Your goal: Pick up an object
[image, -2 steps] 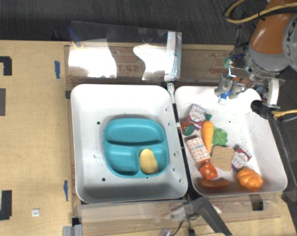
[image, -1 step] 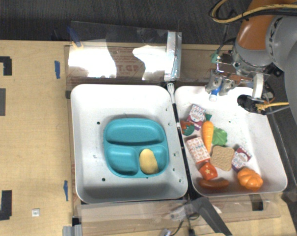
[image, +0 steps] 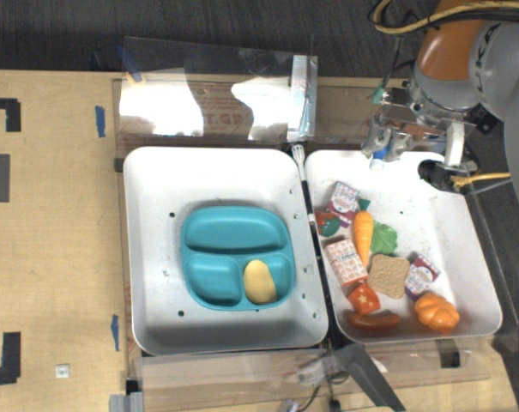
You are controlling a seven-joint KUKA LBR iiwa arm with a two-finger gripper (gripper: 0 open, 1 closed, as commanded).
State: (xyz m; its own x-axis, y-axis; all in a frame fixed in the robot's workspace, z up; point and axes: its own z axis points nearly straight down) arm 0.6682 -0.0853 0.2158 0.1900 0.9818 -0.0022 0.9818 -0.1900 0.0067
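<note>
We see the table [image: 45,256], light wood with black corner marks on its left side, carrying two white bins side by side. The left bin [image: 147,187] holds a teal divided tray [image: 216,234], and a yellow potato-like piece [image: 259,281] sits in the tray's lower right compartment. The right bin [image: 448,221] holds the clutter of toy food, all packed toward its left and lower part. The arm [image: 478,33] comes in from the top right, orange band above the wrist, yellow cable looped over it. The gripper [image: 386,148] sits over the right bin's top rim, well apart from the pile; we can't tell whether the fingers are apart or together, and we see nothing between them. In the pile: a tan bread slice [image: 388,275] near the lower middle, with an orange pumpkin-like piece [image: 437,312] just below right of it; an upright carrot [image: 362,237] with a green leaf [image: 383,239] just beside it on the right; a white-and-pink box [image: 346,261] left of the bread; another small packet [image: 344,199] at the top of the pile; a purple-and-white packet [image: 420,274] touching the bread's right edge; a red tomato-like piece [image: 365,299] below the box; a dark red sausage shape [image: 372,320] along the bin's bottom edge.
</note>
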